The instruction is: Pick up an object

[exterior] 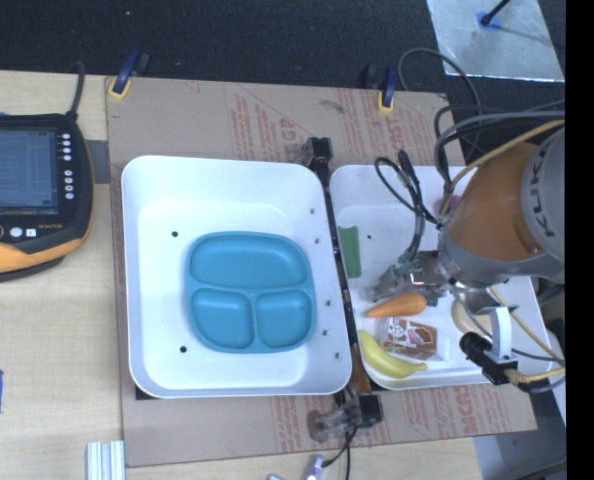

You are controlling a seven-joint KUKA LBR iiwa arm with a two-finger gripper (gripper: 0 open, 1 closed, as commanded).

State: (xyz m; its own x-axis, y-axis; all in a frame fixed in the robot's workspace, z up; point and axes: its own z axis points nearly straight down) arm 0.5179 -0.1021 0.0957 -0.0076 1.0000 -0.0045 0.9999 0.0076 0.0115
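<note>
The gripper (409,280) hangs just above the carrot (396,306) in the right bin (369,190); whether its jaws are released or clenched cannot be told. A banana (387,359) lies just below the carrot.

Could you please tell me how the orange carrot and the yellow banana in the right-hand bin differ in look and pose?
The orange carrot is straight and tapered; the yellow banana is curved. The carrot lies higher in the right white bin, close under the gripper; the banana lies lower, near the bin's front corner, farther from the gripper. The carrot looks smaller than the banana. Both lie flat on the bin floor, beside a small brown packet.
</note>
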